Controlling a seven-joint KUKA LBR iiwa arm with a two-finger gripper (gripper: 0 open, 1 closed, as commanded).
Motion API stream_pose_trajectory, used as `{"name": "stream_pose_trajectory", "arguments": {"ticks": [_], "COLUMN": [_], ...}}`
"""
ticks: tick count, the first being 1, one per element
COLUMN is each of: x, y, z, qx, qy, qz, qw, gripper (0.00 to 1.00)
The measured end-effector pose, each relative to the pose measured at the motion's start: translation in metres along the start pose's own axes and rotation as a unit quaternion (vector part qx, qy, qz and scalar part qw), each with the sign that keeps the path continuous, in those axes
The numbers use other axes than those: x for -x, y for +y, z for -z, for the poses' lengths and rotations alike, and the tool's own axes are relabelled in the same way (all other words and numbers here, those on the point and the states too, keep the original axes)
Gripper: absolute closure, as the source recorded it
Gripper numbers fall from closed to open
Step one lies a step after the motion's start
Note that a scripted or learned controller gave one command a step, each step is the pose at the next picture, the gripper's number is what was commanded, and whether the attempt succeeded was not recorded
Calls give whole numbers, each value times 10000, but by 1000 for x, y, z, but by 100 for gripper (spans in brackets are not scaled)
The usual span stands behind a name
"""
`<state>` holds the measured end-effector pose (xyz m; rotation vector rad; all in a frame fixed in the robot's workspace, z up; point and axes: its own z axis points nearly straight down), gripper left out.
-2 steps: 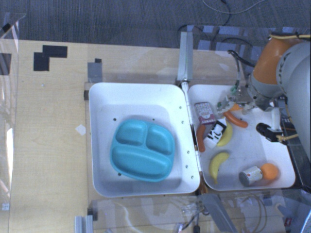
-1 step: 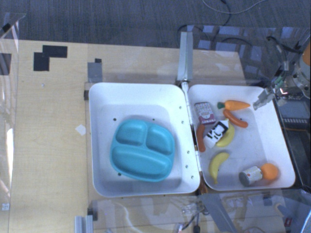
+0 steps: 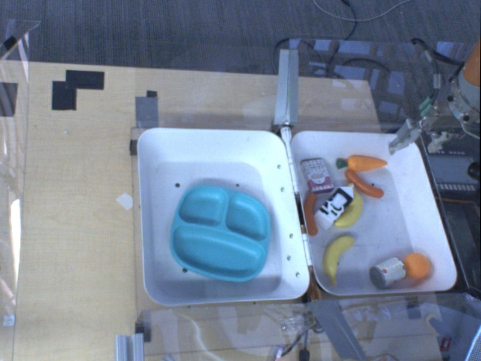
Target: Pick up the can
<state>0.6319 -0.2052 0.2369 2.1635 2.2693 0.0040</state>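
Note:
A small grey metal can [image 3: 387, 272] lies on its side near the front right corner of the right bin [image 3: 440, 224], touching an orange ball-shaped fruit [image 3: 418, 266]. My gripper [image 3: 409, 132] hangs over the bin's far right corner, well behind the can and apart from it. The arm [image 3: 466, 89] reaches in from the right edge. Nothing shows in the gripper.
Also in the right bin are a carrot [image 3: 362, 162], an orange sausage-like piece [image 3: 364, 184], a red-and-white packet [image 3: 316, 174], a black-and-white item [image 3: 334, 202] and two bananas [image 3: 337, 255]. The left bin [image 3: 154, 201] bears a blue divided plate [image 3: 220, 232].

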Motion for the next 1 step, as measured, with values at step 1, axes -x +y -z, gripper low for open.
{"name": "stream_pose_trajectory", "arguments": {"ticks": [1], "x": [0], "y": [15], "z": [-29], "qx": [-11], "qy": [1], "qz": [-30], "qw": [10000], "gripper": [0]}}
